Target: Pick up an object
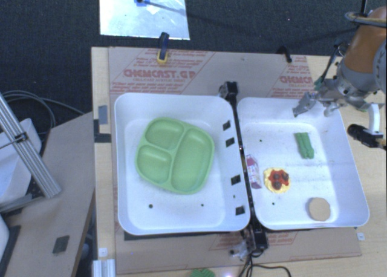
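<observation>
Nearest the camera, well below the pincer, lies a tan disc; closer to it a pizza-like toy; just beneath it, green beans. The empty pincer's fingers are spread: drop straight down, straddling the beans crosswise.

A robotics lab: white bins on a cardboard-topped bench.

A: Floor?
B: Dark carpet, one shiny metal sheet lying on it at the top.
A: Bench?
B: Tan board printed with red lettering, yellow clamp on its far edge; cables at left.
</observation>
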